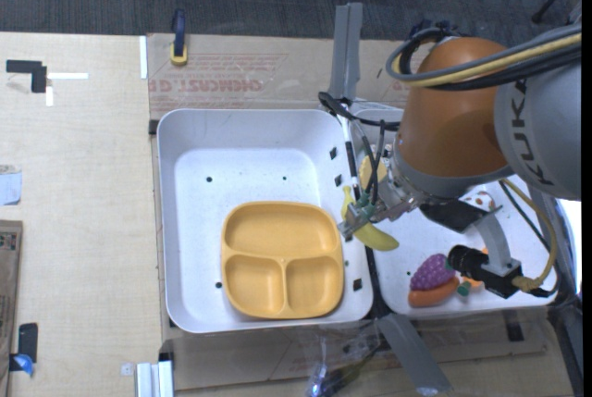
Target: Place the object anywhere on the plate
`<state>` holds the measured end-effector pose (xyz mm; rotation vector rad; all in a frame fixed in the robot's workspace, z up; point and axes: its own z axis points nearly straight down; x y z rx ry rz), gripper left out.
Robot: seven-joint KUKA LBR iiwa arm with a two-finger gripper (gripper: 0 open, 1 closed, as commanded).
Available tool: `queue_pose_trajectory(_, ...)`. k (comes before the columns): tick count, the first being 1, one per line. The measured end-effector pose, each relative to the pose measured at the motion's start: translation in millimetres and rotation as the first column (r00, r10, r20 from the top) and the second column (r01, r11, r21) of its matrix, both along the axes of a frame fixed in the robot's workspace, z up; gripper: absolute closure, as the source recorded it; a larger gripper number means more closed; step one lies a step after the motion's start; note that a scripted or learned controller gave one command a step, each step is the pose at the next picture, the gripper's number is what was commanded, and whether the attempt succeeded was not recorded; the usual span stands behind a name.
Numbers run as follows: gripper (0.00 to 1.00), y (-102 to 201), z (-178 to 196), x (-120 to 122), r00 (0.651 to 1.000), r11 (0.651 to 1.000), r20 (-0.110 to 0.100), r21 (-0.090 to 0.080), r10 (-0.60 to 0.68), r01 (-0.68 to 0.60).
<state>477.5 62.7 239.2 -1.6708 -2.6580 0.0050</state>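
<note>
Over the seam between the bins, the gripper [359, 217] clamps a banana [375, 236].
Yellow divided plate [282, 258] sits just left, in the left bin [185, 201].

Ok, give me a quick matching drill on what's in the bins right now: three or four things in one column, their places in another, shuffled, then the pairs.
Things:
1. yellow three-compartment plastic plate
2. yellow toy banana
3. purple toy grape bunch
4. orange band of the arm

Places:
A. front of the right bin, on an orange piece
B. lying in the left bin
C. over the wall between the two bins, at the tool
D. above the right bin's back half

Pairs: 1-B, 2-C, 3-A, 4-D
</note>
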Motion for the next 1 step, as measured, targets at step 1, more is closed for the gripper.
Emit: queue_pose_trajectory(1, 1.0, 49.8, 47.3, 7.1, 0.998, 0.998, 0.002, 0.0, 0.056, -0.056)
